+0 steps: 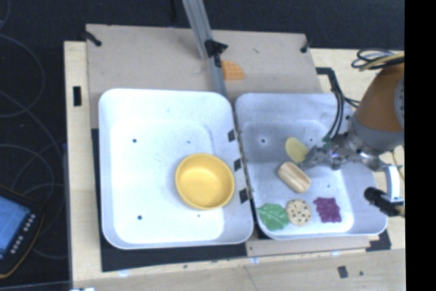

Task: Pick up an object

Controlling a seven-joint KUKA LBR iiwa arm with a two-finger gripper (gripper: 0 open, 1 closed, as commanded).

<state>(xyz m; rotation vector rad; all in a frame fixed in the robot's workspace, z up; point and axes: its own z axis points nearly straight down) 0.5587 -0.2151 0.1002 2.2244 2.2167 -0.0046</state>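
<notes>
Gripper point(319, 156): lowered in right bin point(272, 112), beside bread roll point(293, 177); claw state cannot be told.
Risk: roll nudged aside, nothing grasped.

I see two smooth white plastic bins point(122, 146), slightly scuffed. A glossy yellow plastic bowl point(204, 180) sits in one. The counter point(78, 262) looks like pale, matt wood, with brown cardboard point(150, 58) behind.
</notes>
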